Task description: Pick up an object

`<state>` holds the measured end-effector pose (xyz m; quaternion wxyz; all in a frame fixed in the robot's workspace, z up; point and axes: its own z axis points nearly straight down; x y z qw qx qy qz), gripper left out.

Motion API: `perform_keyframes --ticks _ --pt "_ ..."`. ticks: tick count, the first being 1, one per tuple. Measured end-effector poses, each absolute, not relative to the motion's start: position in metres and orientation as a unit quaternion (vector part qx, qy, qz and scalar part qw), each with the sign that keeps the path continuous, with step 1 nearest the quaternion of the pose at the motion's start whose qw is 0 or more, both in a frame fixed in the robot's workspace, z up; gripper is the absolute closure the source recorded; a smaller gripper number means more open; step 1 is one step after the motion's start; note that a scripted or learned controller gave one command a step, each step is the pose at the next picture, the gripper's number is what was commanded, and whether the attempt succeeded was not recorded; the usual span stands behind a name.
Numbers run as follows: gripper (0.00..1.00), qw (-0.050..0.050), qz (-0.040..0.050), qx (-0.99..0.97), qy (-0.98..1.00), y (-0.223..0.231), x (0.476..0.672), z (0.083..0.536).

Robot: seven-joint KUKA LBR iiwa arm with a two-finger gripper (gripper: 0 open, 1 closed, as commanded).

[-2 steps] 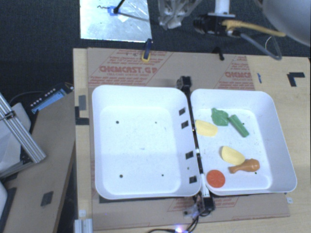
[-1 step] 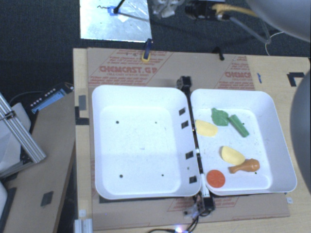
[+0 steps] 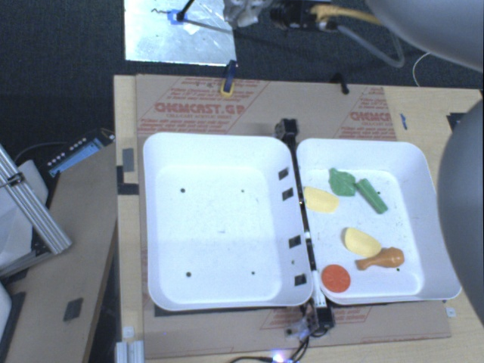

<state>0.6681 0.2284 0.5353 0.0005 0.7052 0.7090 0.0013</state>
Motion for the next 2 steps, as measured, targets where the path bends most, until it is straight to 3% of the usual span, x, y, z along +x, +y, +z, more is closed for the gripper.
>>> perform_keyframes --ticks 1,2 --pt "1.0 -0.001 0.0004 0.704 0.71 0.236 0.571 0.536" --pt "1.0 0.001 0.0015 0.707 0.707 0.233 0.644 0.534"
